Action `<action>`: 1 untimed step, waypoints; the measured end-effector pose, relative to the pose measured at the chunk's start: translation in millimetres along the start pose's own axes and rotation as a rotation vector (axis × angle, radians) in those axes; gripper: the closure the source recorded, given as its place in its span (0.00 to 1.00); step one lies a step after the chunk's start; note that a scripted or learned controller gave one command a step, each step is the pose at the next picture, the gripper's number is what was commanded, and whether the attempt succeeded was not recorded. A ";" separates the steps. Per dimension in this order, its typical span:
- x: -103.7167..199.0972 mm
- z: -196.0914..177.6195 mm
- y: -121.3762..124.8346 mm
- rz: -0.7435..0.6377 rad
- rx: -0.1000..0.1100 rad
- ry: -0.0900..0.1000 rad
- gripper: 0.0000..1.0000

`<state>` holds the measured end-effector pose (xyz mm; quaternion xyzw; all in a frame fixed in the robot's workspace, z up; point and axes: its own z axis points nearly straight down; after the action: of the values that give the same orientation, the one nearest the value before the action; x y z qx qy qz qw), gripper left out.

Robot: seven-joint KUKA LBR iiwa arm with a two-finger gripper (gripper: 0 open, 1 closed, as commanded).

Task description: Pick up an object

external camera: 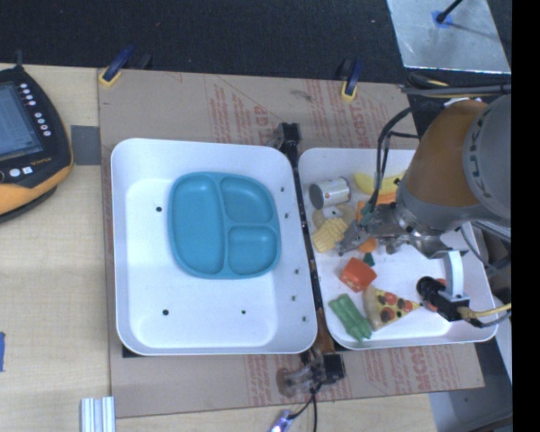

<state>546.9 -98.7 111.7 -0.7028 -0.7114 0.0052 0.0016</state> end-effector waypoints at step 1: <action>3.0 20.1 24.1 0.005 -0.008 0.003 0.00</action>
<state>570.7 -95.5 91.3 -0.7046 -0.7096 0.0016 -0.0001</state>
